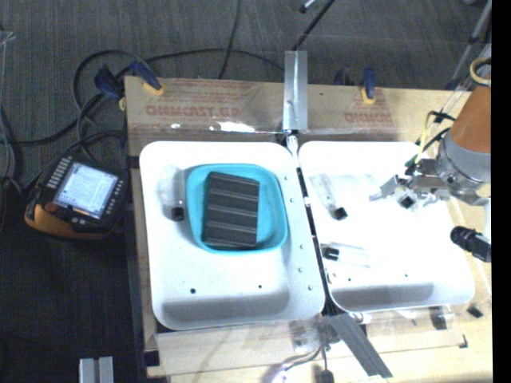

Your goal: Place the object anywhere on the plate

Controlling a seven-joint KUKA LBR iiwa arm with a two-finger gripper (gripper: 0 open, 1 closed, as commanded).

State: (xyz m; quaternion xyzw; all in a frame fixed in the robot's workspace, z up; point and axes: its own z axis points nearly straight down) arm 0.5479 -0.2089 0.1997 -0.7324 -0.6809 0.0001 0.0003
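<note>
Hovering gripper [409, 190], grip state unclear, over right bin [383, 286]; dark ridged block [231, 209] covering blue plate [273, 206].

My arm [471, 138] shows as a rounded grey wrist casing, capped above by a broad orange band with a soft sheen. Thin cables, yellow and green among them, loop along its left side, and a pale ring-shaped piece sits near the top. Below the wrist comes my silver-grey metal two-finger gripper [409, 191], an angular bracketed assembly with flat light plates and small dark blocks set into it. A black, rounded knob-like part [471, 242] juts out lower down, glossy at its tip.
</note>
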